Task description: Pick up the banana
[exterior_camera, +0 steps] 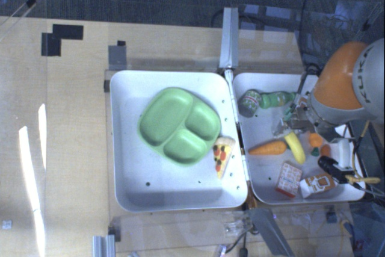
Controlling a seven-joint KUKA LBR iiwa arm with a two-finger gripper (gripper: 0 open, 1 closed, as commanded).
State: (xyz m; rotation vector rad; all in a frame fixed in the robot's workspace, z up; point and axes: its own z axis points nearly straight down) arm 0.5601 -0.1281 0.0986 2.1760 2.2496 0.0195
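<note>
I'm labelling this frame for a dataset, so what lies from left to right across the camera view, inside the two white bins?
Green three-compartment plate → toy pizza slice → green plastic bottle lying on its side → orange carrot → yellow banana, with the gripper just above it → small milk carton.

A yellow banana (295, 147) is lying just below the grey metal gripper (293, 119), with an orange carrot (268, 148) beside it. Far left of the gripper, a light green plate (178, 124) is sitting in a white bin (129, 189) on the pale wooden desk (60, 147).
</note>
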